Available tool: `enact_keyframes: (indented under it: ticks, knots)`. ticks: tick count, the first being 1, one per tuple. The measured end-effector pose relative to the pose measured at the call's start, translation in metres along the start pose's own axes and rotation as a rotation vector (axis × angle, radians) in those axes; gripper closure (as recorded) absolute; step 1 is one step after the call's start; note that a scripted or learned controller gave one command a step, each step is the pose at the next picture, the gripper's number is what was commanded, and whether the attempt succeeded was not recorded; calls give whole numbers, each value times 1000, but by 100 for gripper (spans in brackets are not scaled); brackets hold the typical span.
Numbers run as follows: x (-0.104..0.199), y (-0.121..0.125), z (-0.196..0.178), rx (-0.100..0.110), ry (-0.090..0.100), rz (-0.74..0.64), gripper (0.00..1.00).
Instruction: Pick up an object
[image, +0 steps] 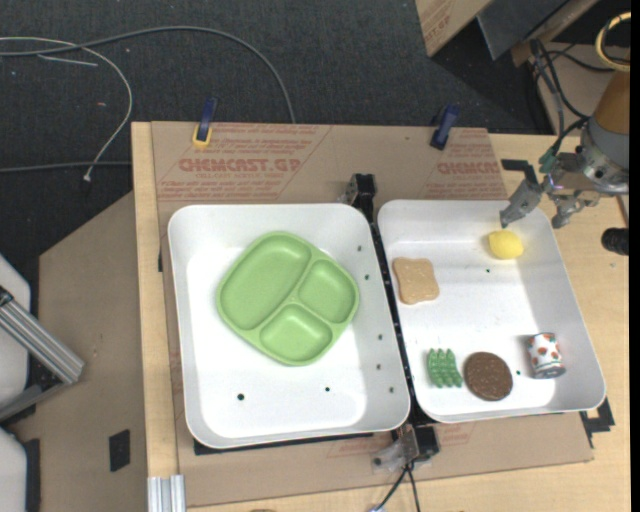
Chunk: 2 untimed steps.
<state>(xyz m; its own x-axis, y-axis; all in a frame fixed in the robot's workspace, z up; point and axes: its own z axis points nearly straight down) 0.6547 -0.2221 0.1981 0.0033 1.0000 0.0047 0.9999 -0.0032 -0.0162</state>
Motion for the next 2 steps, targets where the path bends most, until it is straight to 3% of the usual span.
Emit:
enact_keyframes:
  ticks: [1, 2]
  knots:
    - [1, 3, -10, -15, -4, -4, 0]
    - [8, 11, 41, -10, -2, -5, 0]
